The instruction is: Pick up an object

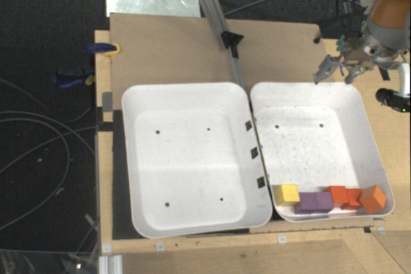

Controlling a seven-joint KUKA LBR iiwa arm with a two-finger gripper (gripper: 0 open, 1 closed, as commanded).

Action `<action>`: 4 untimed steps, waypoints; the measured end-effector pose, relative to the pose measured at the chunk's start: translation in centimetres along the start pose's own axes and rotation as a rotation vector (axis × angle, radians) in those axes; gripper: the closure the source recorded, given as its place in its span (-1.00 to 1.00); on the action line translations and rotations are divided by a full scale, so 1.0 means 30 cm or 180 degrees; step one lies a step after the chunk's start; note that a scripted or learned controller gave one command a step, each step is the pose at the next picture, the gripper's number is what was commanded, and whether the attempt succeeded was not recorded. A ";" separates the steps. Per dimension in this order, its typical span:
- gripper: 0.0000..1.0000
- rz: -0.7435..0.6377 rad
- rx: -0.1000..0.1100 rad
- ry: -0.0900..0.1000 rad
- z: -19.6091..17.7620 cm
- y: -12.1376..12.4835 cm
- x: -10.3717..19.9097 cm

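Lying along the right bin's (369,131) near wall: yellow block (287,194), purple block (314,202), orange blocks (359,197). Judged light, rigid; grip flat sides. Pincer (337,72) spread wide, empty, far right.

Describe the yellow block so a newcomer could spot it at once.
Start at the right-hand white bin and follow its near edge, where a row of blocks lies. The yellow block is the leftmost in that row, beside the purple block, and the only yellow one.
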State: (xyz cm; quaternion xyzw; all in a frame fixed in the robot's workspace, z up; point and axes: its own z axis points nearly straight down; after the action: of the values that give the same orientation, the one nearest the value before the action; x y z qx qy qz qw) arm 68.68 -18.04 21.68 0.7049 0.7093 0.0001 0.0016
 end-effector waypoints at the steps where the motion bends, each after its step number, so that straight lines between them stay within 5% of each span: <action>1: -1.00 -0.0015 0.0020 0.0018 0.120 -0.178 0.293; 2: -1.00 0.0009 -0.0020 0.0005 -0.196 -0.334 0.310; 3: -1.00 0.0007 -0.0021 0.0003 -0.382 -0.398 0.314; 4: -1.00 -0.0008 0.0013 0.0012 -0.236 -0.476 0.459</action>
State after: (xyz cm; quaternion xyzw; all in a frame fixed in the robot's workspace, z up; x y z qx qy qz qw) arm 54.30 -4.34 28.71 0.7041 0.7101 0.0001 -0.0012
